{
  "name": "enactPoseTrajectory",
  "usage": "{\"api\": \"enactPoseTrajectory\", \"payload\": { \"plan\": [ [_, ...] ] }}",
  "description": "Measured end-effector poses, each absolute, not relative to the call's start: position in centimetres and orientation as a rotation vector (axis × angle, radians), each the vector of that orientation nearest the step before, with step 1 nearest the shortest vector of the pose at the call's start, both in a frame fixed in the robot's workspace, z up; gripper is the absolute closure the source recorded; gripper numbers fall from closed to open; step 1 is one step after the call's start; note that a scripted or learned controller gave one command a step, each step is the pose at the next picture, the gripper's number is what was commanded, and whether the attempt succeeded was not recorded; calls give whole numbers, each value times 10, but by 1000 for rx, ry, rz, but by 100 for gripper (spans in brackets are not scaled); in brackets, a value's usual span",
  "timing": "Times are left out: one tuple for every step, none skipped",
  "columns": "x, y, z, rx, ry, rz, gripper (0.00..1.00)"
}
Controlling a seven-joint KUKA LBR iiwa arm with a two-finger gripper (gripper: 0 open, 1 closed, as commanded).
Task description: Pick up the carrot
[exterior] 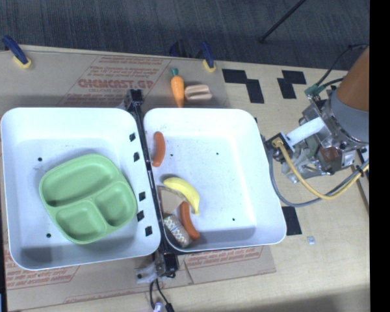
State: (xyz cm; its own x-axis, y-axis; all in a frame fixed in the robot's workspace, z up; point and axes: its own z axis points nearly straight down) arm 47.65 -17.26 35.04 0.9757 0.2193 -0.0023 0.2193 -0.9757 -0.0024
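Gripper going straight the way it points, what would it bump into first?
Probably the bare bench just right of the right bin. The gripper seems to point down there, away from the carrot. Depth is hard to judge from above.

The tabletop (325, 265) carries a left bin (26, 135) and right bin (237, 142); behind them lie the carrot (177, 90) and, seemingly, a bun (197, 93).

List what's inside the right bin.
A sausage, a banana, and a second sausage overlapping a speckled roll, hiding part of it. The carrot lies outside, beyond the far rim.
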Motion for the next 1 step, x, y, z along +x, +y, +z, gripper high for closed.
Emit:
{"api": "enactPoseTrajectory", "payload": {
  "plan": [
    [476, -91, 222, -3120, -325, 10, 100]
  ]
}}
